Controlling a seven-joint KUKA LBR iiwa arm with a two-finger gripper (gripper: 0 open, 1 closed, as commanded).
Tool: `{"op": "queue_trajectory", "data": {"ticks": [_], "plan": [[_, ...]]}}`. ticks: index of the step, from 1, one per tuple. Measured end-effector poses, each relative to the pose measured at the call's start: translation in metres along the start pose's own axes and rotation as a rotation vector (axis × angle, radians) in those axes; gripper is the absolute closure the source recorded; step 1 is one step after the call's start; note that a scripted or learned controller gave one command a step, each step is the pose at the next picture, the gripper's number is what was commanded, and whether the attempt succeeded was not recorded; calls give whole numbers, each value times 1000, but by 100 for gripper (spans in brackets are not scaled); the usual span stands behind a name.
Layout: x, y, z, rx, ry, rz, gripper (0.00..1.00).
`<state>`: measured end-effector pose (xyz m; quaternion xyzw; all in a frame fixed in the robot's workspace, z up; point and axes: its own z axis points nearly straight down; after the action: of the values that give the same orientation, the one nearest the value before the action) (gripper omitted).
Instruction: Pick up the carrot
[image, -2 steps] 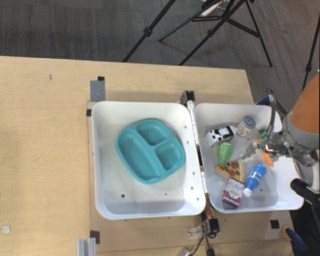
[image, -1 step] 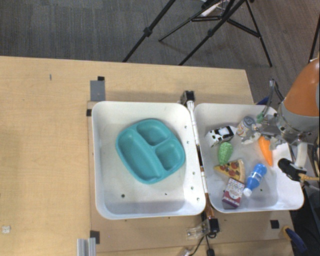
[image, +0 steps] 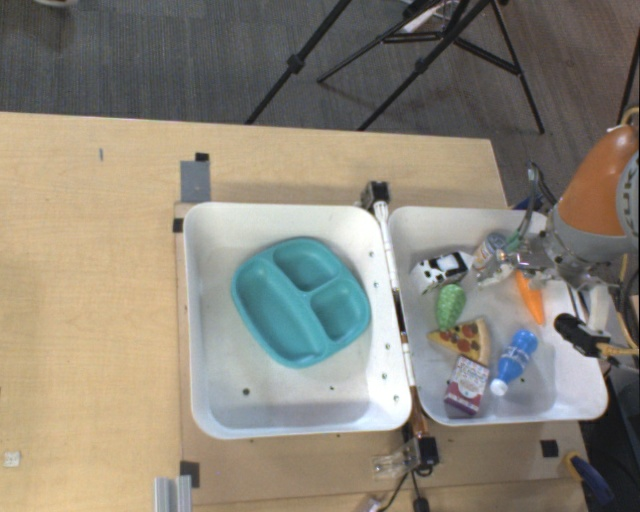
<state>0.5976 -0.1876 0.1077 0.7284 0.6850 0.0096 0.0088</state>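
The carrot (image: 529, 297) lies in the right bin (image: 590, 400), near its far right wall, just beside the gripper (image: 507, 257) (finger state cannot be told). A good grasp would centre across the carrot's narrow width, clear of the blue bottle (image: 513, 361).

I am looking down on a robotics lab bench: a pale wooden table (image: 90, 300) carrying two white bins (image: 290, 420) clamped side by side on brackets, with loose cables (image: 410, 470) at the front edge. Black tripod legs (image: 420, 40) stand on grey carpet (image: 150, 50) behind, and the grey-and-orange arm (image: 600, 200) reaches in from the right.
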Motion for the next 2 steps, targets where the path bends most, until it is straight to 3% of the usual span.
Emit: {"op": "queue_trajectory", "data": {"ticks": [1,2], "plan": [[4,12,8,7,7,-60,0],[-2,9,9,11,11,-211,0]]}}
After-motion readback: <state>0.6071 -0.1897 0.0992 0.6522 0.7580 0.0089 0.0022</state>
